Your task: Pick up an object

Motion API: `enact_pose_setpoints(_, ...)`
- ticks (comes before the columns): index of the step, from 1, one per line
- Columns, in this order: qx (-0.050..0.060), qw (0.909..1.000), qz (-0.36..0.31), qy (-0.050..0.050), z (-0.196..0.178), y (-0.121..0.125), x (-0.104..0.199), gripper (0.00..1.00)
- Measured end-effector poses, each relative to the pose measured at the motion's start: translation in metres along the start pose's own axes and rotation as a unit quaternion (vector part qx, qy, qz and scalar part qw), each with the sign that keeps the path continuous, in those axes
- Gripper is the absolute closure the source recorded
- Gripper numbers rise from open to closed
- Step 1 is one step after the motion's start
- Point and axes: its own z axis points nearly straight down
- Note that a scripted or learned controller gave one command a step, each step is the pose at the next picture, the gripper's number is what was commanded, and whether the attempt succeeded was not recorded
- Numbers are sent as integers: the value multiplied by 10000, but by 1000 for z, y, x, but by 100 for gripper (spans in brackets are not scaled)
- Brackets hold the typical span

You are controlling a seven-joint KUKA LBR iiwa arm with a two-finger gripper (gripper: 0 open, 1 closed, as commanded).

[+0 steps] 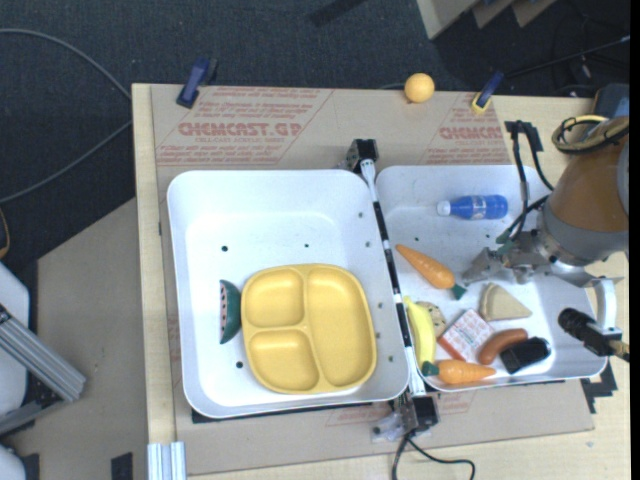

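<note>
The hand point(490, 265) hangs over the right bin point(410, 193), its grip state unreadable, just beside a toy carrot point(427, 265). The carrot looks light, rigid and slick; grip across its thick middle.

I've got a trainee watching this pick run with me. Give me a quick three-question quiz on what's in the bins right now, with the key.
1. True or false: the yellow divided plate lies in the left bin.
2. Which item lies nearest the far wall of the right bin? A) blue bottle B) banana C) sausage
3. Fill in: a slice of ____ peeks out at the plate's left edge.

Key
1. True.
2. A. The bottle lies alone at the far end; the banana and the sausage lie toward the near end.
3. Watermelon.

The gripper hangs over the right bin, between the upper carrot and the cheese wedge.
</note>
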Motion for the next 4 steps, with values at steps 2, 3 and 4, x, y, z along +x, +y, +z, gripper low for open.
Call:
enact_pose_setpoints(2, 126, 9999, 10, 25, 14, 118, -5, 0)
enact_pose_setpoints(3, 80, 10000, 4, 14, 12, 120, -25, 0)
enact_pose_setpoints(4, -11, 10000, -11, 1, -103, 125, 11, 0)
